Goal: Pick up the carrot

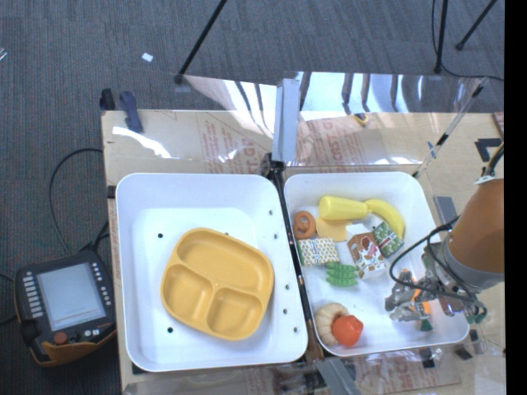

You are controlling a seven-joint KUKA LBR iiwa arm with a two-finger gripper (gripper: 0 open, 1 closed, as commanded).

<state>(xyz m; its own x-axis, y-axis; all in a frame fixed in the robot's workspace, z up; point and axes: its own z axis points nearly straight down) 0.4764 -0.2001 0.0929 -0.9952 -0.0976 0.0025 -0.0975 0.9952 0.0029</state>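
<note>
My two-finger gripper (pixel 418 301), closed on the small, light, rigid orange plastic carrot (pixel 422 296), sits in the right white bin's (pixel 412 186) near-right corner.

This is a robotics lab or test cell rather than a home or kitchen. A teach pendant (pixel 66 303) with a screen and trailing cable lies on grey carpet (pixel 66 48) beside the table (pixel 206 138), the thin black legs of stands (pixel 206 27) rise behind it, and clear panels (pixel 395 93) edge the far side. The table itself is plain taped board carrying two white bins (pixel 140 196) of plastic toy food (pixel 362 212) and a yellow divided plate (pixel 218 282).
</note>
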